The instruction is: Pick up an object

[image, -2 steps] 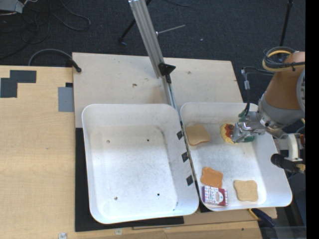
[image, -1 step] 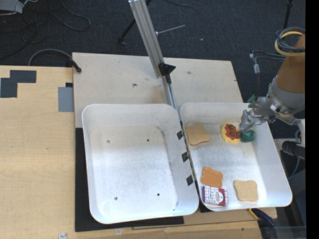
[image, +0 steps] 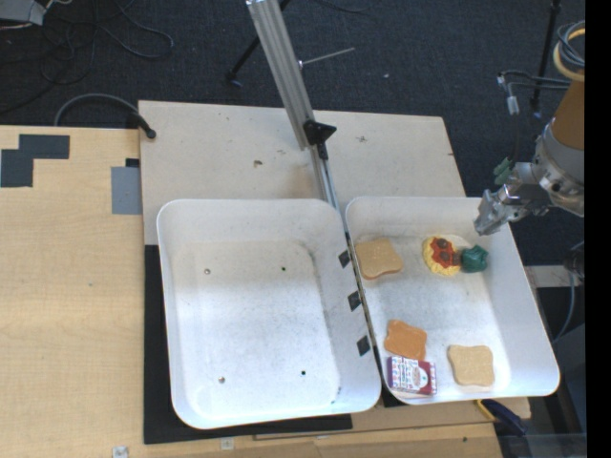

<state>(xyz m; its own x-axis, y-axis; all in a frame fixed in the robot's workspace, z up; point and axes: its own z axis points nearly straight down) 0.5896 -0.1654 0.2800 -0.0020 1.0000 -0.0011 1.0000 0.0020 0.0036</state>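
camera view: you have toast (image: 378, 258), an orange slice (image: 406, 338), a packet (image: 411, 376) and a yellow-red-green toy (image: 452, 255) in the right bin (image: 535, 313). the hand (image: 489, 218) hovers over its far rim, holding nothing; descending there, it could strike the rim.

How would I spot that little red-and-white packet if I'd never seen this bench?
Look in the right bin, along its near edge. The packet lies flat beside a toast slice; it alone has red-and-white print.
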